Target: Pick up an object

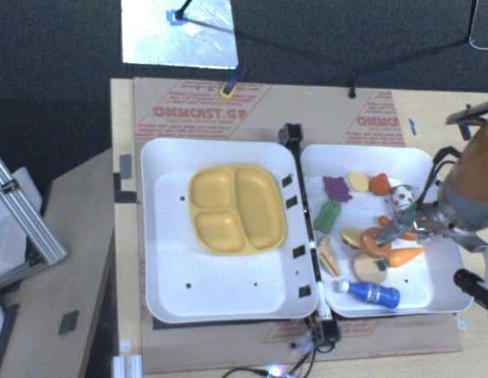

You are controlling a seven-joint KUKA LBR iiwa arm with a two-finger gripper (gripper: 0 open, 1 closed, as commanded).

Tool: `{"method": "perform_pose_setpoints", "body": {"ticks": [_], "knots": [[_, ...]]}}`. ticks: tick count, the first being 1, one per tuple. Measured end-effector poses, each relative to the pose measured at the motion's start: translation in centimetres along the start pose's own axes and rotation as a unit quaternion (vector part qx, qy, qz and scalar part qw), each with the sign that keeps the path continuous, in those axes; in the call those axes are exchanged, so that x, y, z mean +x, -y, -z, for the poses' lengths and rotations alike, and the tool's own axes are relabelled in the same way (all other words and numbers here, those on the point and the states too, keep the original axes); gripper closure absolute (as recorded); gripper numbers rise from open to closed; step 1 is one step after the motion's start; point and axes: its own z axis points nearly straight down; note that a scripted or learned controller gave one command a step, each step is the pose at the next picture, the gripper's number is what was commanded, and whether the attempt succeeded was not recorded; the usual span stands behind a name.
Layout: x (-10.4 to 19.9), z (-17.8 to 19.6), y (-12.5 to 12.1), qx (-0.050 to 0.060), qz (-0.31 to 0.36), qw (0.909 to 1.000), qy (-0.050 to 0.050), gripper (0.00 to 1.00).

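Where brown board (205, 113) reads CHEMCAST GP, hand (395, 231) over toy food (382, 246), grip unclear, right bin (421, 164).

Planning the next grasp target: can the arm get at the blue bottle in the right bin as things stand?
Probably yes. The blue bottle lies on its side near the front wall of the right bin, with nothing on top of it. The gripper hovers just behind it, over the carrot.
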Motion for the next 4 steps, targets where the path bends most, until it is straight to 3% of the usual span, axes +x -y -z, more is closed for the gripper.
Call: {"method": "perform_pose_setpoints", "body": {"ticks": [1,2,3,4], "knots": [[0.4,-5.6,-0.1,-0.007,-0.001,1.0,0.0,0.0],[0.2,-6.2,-0.4,-0.004,-0.001,1.0,0.001,0.0],[0.7,-4.8,-0.8,-0.008,0.001,1.0,-0.003,1.0],[0.5,-0.5,-0.6,-0.003,0.001,1.0,0.001,1.0]]}}
